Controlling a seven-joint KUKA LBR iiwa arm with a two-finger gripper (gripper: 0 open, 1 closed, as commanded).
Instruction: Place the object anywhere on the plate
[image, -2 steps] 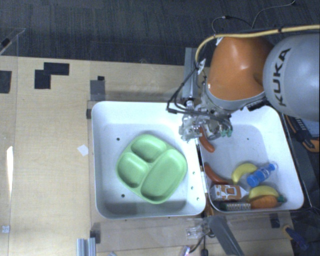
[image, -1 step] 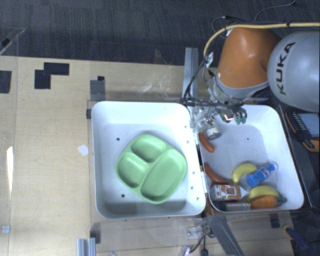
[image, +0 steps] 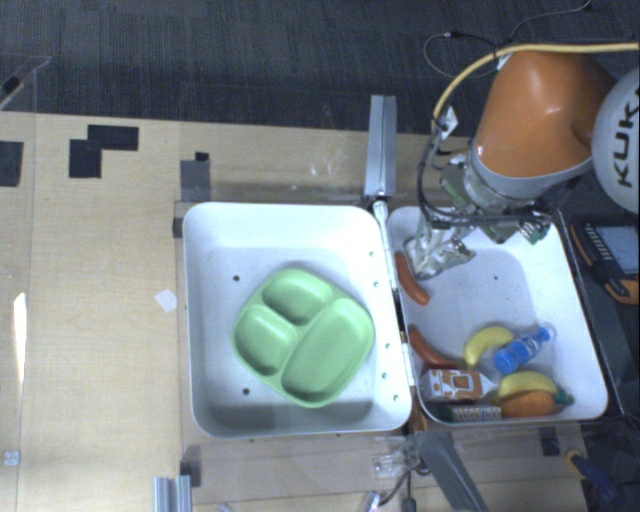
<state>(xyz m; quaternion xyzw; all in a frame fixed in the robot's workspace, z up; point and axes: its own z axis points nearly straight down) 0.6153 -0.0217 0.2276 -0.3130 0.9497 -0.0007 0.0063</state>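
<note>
A green three-compartment plate (image: 303, 337) lies in the left white bin (image: 215, 260) with nothing on it. My gripper (image: 437, 255) hangs over the upper left of the right bin (image: 565, 300), just right of a red-orange sausage (image: 410, 279) that lies along the bin's left wall. I see nothing between the fingers. The orange wrist band looms above the gripper and hides the bin's top edge.
A second sausage (image: 432, 349), two bananas (image: 487, 342) (image: 527, 384), a blue bottle (image: 522, 351), a small carton (image: 459, 385) and an orange carrot-like piece (image: 527, 404) crowd the right bin's lower part. A metal divider post (image: 378, 150) stands between the bins.
</note>
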